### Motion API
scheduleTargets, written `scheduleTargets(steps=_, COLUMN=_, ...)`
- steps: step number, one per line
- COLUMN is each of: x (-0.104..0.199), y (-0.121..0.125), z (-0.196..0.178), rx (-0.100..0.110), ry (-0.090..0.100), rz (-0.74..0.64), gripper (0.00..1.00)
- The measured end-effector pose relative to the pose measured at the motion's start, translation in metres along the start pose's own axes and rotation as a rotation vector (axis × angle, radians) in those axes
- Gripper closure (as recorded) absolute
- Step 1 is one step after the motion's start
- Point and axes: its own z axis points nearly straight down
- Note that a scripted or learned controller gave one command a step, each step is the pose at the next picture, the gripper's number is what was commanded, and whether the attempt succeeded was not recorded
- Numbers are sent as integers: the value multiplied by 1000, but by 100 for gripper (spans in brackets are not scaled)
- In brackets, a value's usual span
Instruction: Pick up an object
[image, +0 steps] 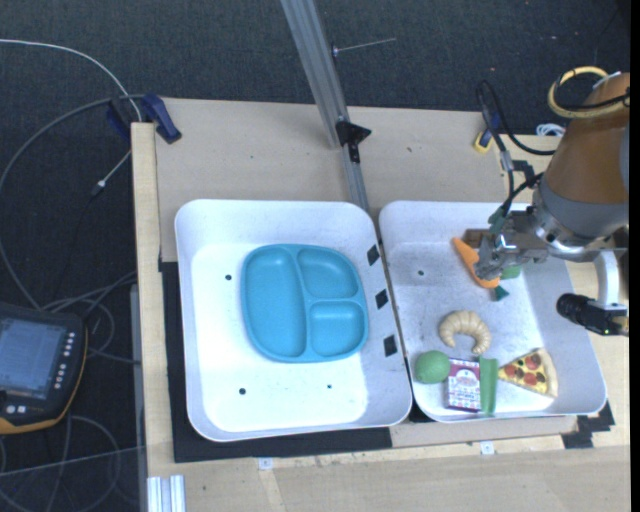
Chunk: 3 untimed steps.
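Surface (300, 480): pale wood is seen along the near edge, with a black mat under two white bins.
Left bin (215, 330): smooth white plastic, rounded corners; a blue plate (303, 302) with three compartments is carried inside.
Right bin (570, 330): a green ball (432, 366), a small pink carton (463, 385) whose print cannot be read, a tan croissant (467, 328) and a pizza slice (530, 372) are grouped near the front wall.
Orange carrot (470, 255): a tapered toy with a green end, lying toward the back of the right bin.
End effector (497, 258): placed at the carrot; whether it is open or closed cannot be told.
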Motion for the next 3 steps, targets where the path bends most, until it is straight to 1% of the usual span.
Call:
scheduleTargets(steps=1, x=0, y=2, z=-39, rx=0, ry=0, rz=-2, gripper=100)
scheduleTargets(steps=2, x=57, y=6, z=-45, rx=3, ry=3, rz=-8, gripper=100)
scheduleTargets(steps=3, x=120, y=4, z=-39, rx=8, ry=5, rz=-8, gripper=100)
